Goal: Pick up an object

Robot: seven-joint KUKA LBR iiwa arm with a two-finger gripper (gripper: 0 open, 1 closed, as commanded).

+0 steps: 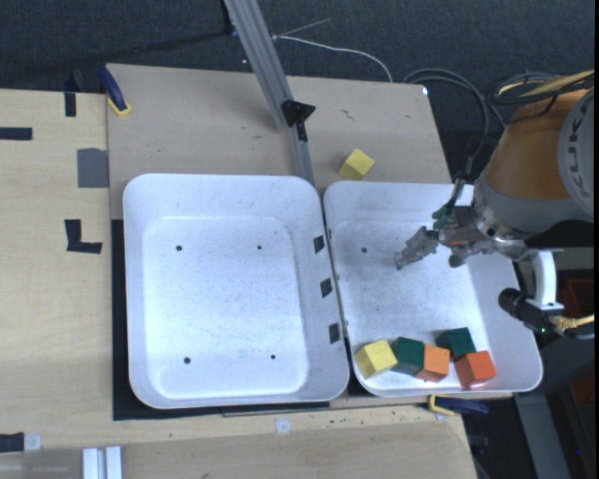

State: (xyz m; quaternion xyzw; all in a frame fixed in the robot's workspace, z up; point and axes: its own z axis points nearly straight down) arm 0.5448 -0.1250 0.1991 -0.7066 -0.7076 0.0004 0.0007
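My gripper (434, 254) hangs over the middle of the right bin (379, 218), its two fingers (411, 250) spread open with nothing between them. Several small blocks lie along the bin's near edge, below the gripper: a yellow block (376, 356), a dark green block (409, 353), an orange block (436, 362), another dark green block (457, 342) and a red-orange block (476, 368).
The left bin (220, 287) sits beside the right one. A yellow block (357, 164) rests on the bench behind the bins. A grey metal rail (265, 53) slants down toward the seam between the bins. Cables loop at the back right.
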